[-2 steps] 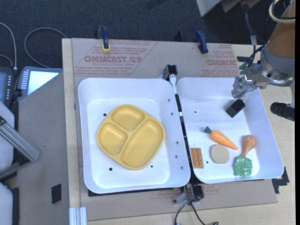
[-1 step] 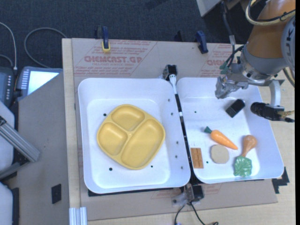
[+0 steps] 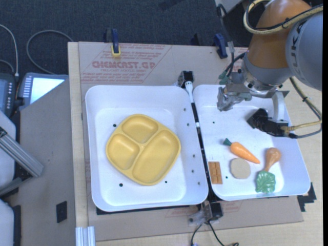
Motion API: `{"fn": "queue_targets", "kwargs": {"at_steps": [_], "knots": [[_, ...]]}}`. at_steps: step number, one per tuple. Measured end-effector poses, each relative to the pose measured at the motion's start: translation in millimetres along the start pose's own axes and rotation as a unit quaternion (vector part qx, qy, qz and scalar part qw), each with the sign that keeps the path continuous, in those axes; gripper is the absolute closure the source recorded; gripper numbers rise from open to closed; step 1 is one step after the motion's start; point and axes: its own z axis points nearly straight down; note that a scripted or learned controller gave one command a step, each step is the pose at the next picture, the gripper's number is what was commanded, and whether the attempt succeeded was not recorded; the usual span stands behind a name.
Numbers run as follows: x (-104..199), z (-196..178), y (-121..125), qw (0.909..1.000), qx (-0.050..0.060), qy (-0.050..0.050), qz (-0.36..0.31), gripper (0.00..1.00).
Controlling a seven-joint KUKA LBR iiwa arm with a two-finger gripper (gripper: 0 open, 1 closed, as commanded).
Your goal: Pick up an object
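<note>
With the tool (image 3: 225,102) hovering empty over the right bin's (image 3: 215,99) upper part, its finger spread unclear, the carrot (image 3: 244,151) lies well below it among other toy foods, so it should drop squarely astride the carrot's middle.

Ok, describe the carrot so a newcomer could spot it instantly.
Look in the right white bin, at the cluster of toy food near its front. The carrot lies tilted at the cluster's upper left: a bright orange taper with a green tip, just above the round beige piece.
</note>
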Motion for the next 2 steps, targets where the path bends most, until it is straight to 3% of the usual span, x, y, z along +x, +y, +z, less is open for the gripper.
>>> {"fn": "queue_targets", "kwargs": {"at_steps": [2], "knots": [[114.1,10.6,1.4,1.0,-0.002,0.0,-0.001,1.0]]}}
